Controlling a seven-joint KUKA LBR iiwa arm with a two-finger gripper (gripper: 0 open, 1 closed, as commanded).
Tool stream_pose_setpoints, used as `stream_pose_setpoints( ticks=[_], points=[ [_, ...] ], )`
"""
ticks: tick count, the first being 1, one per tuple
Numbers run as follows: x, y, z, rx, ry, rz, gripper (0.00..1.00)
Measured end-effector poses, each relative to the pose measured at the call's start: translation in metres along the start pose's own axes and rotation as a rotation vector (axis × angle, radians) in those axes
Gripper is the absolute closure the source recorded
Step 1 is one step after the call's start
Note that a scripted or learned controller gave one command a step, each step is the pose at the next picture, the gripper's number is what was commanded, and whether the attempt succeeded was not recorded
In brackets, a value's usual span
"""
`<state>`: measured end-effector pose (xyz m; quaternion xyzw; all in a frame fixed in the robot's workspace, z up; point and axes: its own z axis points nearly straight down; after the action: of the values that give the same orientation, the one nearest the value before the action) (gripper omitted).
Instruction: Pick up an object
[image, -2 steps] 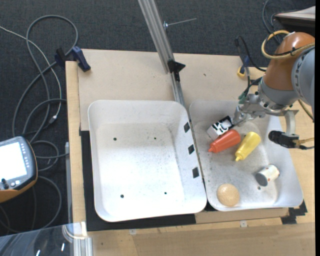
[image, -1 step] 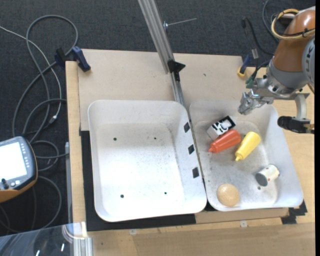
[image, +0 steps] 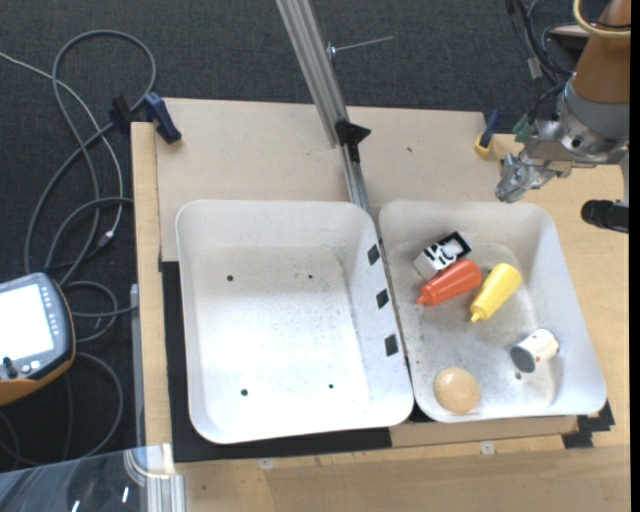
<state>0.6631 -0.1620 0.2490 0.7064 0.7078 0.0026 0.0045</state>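
Bench (image: 250, 150): bears two white bins.
Left bin (image: 200, 230): beside right bin.
Right bin (image: 565, 300): holds all five items.
Arm (image: 600, 70): over far right corner of bench.
Gripper (image: 512, 186): just above right bin's far rim; holds nothing; open or closed, cannot tell.
Red bottle (image: 450, 282): touching yellow bottle (image: 495, 291).
Black-and-white box (image: 443, 253): behind red bottle.
Tan ball (image: 456, 389): near front rim.
White cup (image: 536, 350): on its side.

I see dark carpet floor (image: 230, 50) | tan wood table (image: 250, 150) | grey cables (image: 90, 210) looped left | pendant (image: 30, 335) on floor | aluminium rail (image: 320, 75) crossing table | even light
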Motion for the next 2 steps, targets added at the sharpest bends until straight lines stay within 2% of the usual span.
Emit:
stream_pose_setpoints(
  ticks=[1,2],
  points=[
    [0.000,0.002,-0.041,0.002,0.000,0.000,1.00],
    [0.043,-0.004,-0.037,0.013,0.005,-0.003,1.00]
  ],
)
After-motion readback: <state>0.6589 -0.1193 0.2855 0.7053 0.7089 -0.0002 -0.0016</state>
